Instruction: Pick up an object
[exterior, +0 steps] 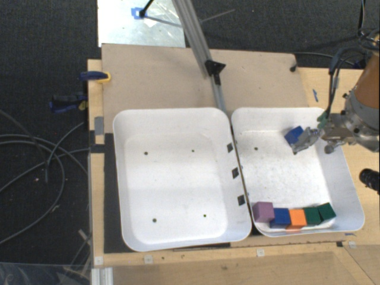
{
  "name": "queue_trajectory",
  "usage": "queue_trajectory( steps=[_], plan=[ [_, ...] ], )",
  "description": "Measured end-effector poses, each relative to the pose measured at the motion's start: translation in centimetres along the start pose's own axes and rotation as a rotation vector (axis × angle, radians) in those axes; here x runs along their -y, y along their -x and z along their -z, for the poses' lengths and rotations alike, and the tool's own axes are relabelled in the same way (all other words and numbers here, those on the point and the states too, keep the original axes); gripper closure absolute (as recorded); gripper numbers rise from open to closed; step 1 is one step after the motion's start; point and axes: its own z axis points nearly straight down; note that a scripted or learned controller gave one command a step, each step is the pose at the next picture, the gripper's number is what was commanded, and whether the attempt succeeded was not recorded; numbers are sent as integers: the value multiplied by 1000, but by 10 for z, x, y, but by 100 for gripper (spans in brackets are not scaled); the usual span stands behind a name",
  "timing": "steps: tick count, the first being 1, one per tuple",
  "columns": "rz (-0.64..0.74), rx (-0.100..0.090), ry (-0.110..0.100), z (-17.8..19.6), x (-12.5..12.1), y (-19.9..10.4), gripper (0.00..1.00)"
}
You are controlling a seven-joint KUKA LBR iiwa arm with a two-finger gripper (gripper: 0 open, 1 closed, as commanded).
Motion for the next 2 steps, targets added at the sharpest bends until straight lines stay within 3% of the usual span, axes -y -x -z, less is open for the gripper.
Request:
queue_trajectory(
  steps=[1,2],
  plan=[
    [-7,5,-1,-40,-66,94,0],
    [2,0,-3,-195,-127,95,0]
  ],
)
